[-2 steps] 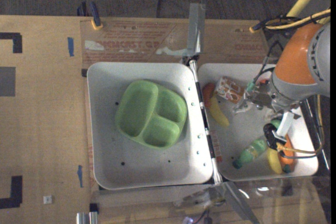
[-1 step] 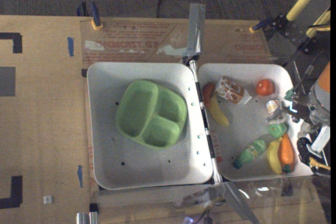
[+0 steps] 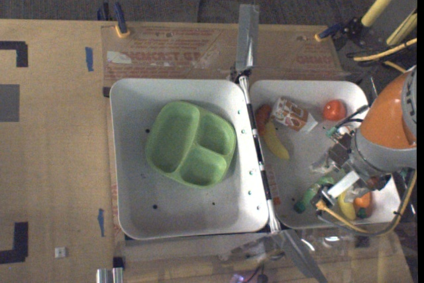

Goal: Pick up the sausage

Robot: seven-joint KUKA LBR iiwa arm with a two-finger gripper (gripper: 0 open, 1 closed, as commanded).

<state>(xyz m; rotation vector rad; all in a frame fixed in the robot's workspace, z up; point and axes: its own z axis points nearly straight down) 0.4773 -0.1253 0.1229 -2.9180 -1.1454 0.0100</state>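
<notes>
The sausage (image 3: 263, 116) is a short red-brown piece lying against the left wall of the right bin (image 3: 299, 91), just above a yellow banana (image 3: 275, 142). My gripper (image 3: 335, 189) hangs low over the front right part of that bin, far from the sausage and to its lower right. It sits among a green item (image 3: 308, 196), a yellow item (image 3: 346, 207) and a small orange item (image 3: 362, 202). The wrist hides part of what lies below it.
A small printed carton (image 3: 292, 114) and a red-orange tomato (image 3: 334, 109) lie at the back of the right bin. The left bin (image 3: 132, 162) holds a green divided plate (image 3: 192, 142). A metal divider (image 3: 255, 142) separates the bins.
</notes>
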